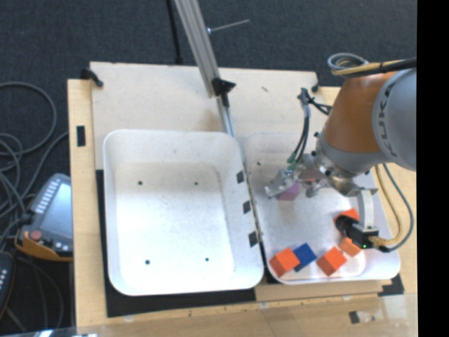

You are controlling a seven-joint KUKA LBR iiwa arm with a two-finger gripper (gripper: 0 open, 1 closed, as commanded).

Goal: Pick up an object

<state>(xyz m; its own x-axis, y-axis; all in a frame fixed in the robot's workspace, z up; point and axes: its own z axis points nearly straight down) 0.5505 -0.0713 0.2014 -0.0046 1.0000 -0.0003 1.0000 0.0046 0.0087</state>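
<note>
I hung over the right bin (261,153), my arm (365,125) reaching in from the right, with my jaws (283,186) low near the bin's left wall. A small pinkish-purple object (289,191) lay right at them; I could not tell whether I had it clasped or merely stood over it, nor how wide the jaws stood. The other candidates sat bunched along the near rim: an orange block (284,260) touching a blue block (304,255), another orange block (332,260) just beside. That crowding, I judged, made the lone purple piece the easier target. Open floor lay between it and the blocks; the left bin (175,216) offered spare room.
</note>
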